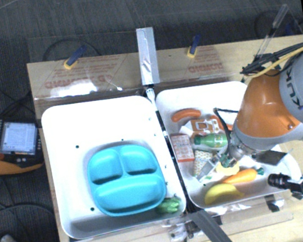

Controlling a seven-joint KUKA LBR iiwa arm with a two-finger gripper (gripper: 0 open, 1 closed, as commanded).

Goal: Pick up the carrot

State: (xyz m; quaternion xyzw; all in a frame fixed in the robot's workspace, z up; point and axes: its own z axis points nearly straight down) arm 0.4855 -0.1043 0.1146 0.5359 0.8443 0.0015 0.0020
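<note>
Gripper sits low in the right bin, w/ the grey arm and its orange band coming in from the right and covering much of that bin's right half. Can't tell whether the gripper is wide, narrow or holding anything; it's mostly hidden under the wrist.

Carrot lies just below and slightly right of the gripper, orange, roughly horizontal, on the bin floor. Can't tell if it touches the gripper. Just below the carrot, toward the bin's front wall, is a yellow banana, touching or nearly touching it.

Left of the gripper: a green bottle lying on its side, plus a red-and-white packet further left by the bin wall. Above and left of the gripper, near the back, a sausage.

Far left of the gripper, the left bin holds a blue divided plate, w/ a small green item at its near right corner.
</note>
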